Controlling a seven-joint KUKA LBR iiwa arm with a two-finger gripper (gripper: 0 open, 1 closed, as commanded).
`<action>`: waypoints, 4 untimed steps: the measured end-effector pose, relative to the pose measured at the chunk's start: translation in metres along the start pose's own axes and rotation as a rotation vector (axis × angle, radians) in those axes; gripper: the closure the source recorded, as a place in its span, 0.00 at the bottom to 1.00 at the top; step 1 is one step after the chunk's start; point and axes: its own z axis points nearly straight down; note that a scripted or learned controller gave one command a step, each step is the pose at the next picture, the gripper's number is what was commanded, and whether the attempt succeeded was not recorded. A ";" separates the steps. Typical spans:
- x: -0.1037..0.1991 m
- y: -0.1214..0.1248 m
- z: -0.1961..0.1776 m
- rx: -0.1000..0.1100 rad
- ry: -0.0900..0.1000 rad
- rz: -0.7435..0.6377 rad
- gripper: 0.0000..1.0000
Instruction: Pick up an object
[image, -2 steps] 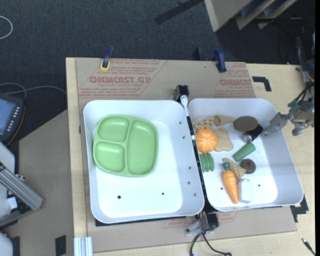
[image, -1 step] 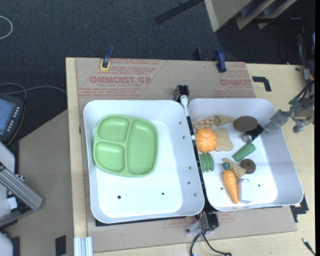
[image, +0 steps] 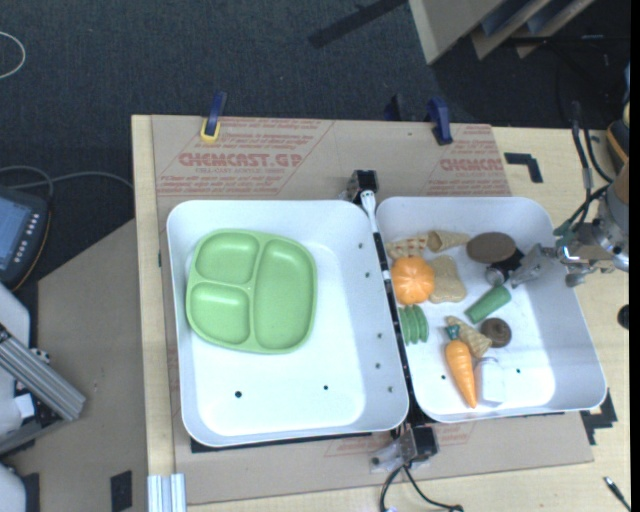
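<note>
We see the hand (image: 512, 270) reaching in from three o'clock, low over the right bin (image: 570, 330), its dark tip just beside the brown oval piece (image: 491, 246) and above the green cylinder (image: 488, 303). Whether it is open or closed we cannot tell; it looks to us as though nothing sits in it, but the view is too coarse to be sure. The right bin's toys cluster toward its nine o'clock side: an orange fruit (image: 412, 281), a green pod (image: 414, 324), a carrot (image: 461, 370) toward six o'clock, a small brown ring (image: 496, 332). The left bin (image: 200, 400) on the desk (image: 150, 200) bears a green divided plate (image: 252, 291) toward its ten o'clock.
</note>
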 end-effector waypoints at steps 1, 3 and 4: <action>0.003 0.002 0.064 0.000 0.000 -0.001 0.00; 0.004 0.006 0.088 -0.017 -0.003 -0.001 1.00; 0.000 -0.002 0.031 -0.012 -0.006 0.000 1.00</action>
